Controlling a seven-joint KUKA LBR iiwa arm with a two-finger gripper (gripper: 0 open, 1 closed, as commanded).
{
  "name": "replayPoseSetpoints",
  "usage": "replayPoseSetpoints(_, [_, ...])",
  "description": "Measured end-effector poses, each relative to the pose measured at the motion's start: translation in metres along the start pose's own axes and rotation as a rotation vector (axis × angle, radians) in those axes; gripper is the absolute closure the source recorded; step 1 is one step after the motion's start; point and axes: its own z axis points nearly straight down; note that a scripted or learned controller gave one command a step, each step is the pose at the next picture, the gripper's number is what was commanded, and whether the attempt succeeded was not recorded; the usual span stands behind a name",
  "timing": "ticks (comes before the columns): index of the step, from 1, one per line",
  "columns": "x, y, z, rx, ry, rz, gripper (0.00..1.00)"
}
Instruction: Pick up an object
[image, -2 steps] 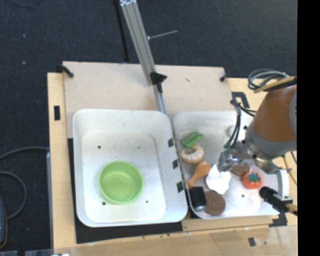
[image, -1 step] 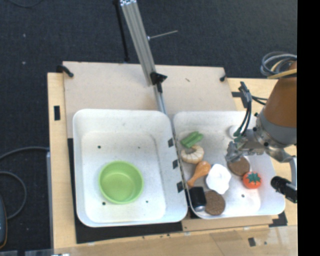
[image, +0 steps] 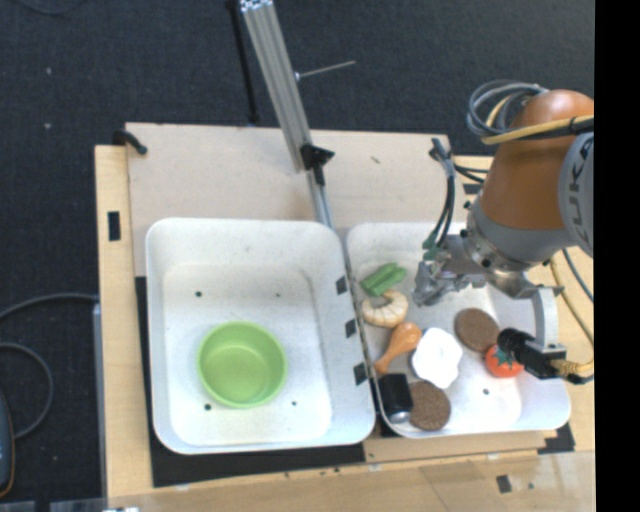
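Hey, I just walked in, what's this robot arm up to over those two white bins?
The arm's pincer hangs over the right bin, close to a green toy and a tan ring-shaped piece, with nothing visibly held. Also in that bin are an orange drumstick-like toy, a white piece, two brown discs and a tomato-like toy. The left bin holds a green bowl, untouched.

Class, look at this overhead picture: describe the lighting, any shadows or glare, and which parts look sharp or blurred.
In the camera view, light is even and soft; the white bins look bright, nearly washed out. The green bowl is crisp with a faint shadow inside. The arm's orange band carries a pale sheen. The gripper and small toys beside it look slightly soft, so detail there is hard to read.
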Motion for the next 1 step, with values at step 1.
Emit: replayPoseSetpoints(1, [0.0455,0.0228,0.02,0.002,-0.001,0.002,1.0])
